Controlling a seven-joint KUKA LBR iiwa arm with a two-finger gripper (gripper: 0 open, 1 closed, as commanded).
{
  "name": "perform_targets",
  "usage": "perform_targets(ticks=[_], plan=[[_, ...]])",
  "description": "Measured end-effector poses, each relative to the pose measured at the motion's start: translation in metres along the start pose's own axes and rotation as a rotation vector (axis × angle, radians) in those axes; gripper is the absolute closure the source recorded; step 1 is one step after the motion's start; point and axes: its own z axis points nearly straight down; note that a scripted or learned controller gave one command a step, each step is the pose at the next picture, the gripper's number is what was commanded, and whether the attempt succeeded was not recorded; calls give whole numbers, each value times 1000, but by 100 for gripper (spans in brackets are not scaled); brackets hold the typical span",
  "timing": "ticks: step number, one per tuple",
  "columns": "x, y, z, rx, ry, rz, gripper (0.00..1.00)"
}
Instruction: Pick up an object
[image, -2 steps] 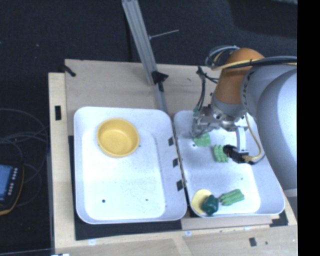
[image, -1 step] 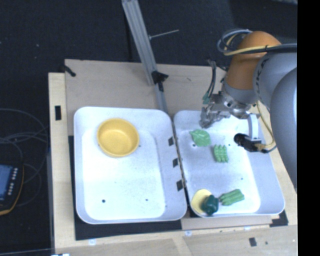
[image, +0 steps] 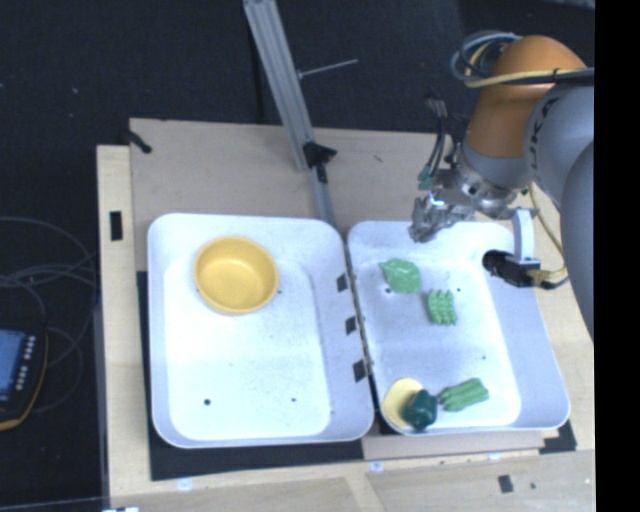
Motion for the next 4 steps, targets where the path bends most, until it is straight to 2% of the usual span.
perform_targets(ticks=[1,3,4], plan=[[37,-22,-11,3,1,-3,100],[117,-102,-21,4,1,-3,100],[166,-124,-22,4,1,-4,100]])
